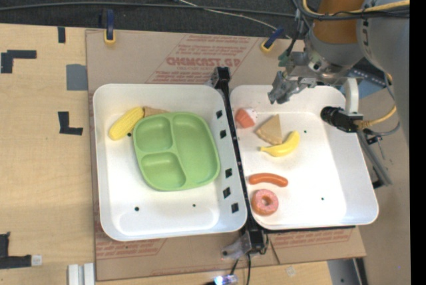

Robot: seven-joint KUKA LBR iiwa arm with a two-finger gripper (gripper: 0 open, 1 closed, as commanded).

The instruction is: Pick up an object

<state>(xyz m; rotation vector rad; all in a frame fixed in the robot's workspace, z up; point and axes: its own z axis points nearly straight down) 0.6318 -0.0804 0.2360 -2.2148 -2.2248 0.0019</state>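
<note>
Approach step, nothing grasped yet. Gripper [282,92] hangs at upper centre-right of frame, over the top-left corner of the right bin [346,204], fingers pointing down; the gap between them is too small to read, so can't tell spread or pressed together, and nothing is visible between them. Candidate objects sit just below it: pink piece [245,118], tan wedge [270,130], banana [282,145]; lower down, sausage [267,179] and donut [265,202]. Next move likely calls for lining up over one item, then descending. Left bin [113,204] holds a green tray [176,150] and a corn cob [125,123]
</note>
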